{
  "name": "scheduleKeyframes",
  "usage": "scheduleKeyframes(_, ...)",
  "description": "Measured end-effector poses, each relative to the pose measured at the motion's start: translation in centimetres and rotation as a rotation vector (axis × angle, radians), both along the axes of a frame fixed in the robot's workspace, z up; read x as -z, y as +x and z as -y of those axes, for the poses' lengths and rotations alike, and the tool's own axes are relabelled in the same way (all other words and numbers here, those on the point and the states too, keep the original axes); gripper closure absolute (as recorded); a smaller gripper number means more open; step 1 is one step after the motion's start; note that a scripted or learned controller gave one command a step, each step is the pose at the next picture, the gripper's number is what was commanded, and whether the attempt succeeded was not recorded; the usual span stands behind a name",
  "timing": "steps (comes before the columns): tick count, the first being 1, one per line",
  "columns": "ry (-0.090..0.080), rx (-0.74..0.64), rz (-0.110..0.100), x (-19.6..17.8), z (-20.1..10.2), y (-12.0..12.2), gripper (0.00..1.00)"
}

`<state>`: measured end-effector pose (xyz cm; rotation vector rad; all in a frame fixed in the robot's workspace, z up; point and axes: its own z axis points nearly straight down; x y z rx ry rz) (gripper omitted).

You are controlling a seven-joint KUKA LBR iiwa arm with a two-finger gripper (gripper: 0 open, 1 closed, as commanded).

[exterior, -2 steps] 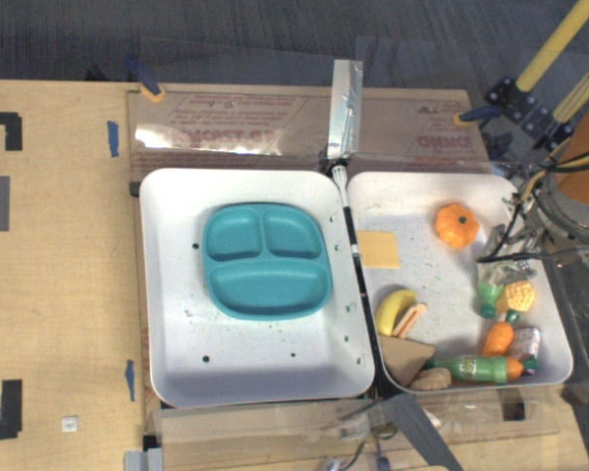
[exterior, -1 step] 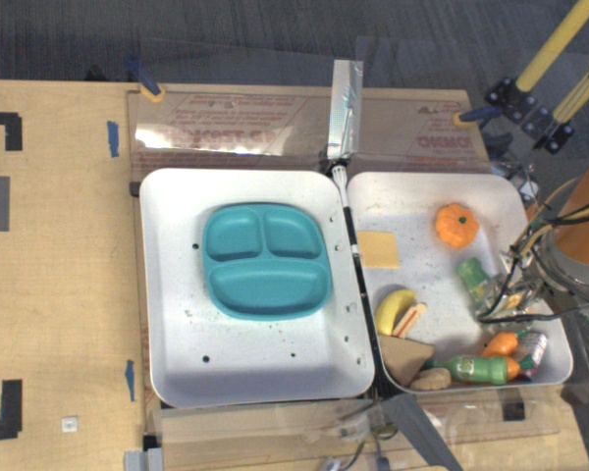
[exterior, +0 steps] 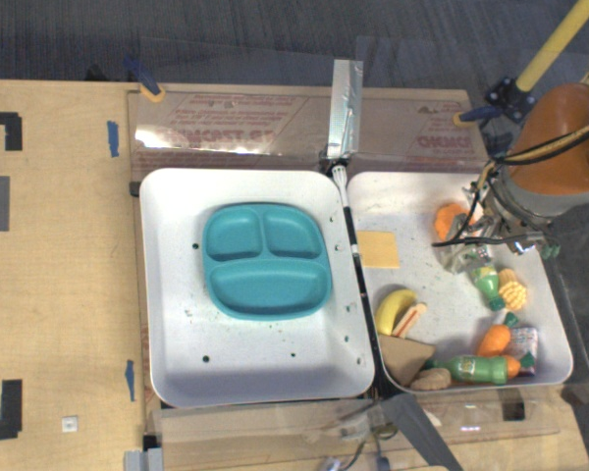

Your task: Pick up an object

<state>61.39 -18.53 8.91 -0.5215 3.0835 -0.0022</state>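
the arm reaches in over the right bin (exterior: 373, 196), and its end effector (exterior: 483, 248) hangs low near that bin's far right part, just beside an orange piece (exterior: 450, 221) and above a green piece (exterior: 487, 283) with a corn cob (exterior: 512, 288) touching it. whether it is open or closed i cannot tell — wires and the wrist hide the tips, and nothing is seen held in it.

the toys sit in the right bin because that is the picking stock: a yellow slice (exterior: 379, 248) lies alone near the bin's left wall, a banana (exterior: 397, 311) just nearer, and a bottle (exterior: 476, 368), a carrot (exterior: 495, 340) and a brown wedge (exterior: 405, 359) crowd the bin's near edge.

room is best around the slice; the cluster beside the end effector is tight, so a grasp there probably risks nudging neighbours. the left bin (exterior: 167, 263) holds a teal tray (exterior: 267, 260) — likely the drop side.
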Motion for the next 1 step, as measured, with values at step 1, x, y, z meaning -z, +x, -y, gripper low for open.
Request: scheduleKeyframes(1, -0.004, -0.197, -0.002, 0.11, 3.73, 3.89, 1.00)
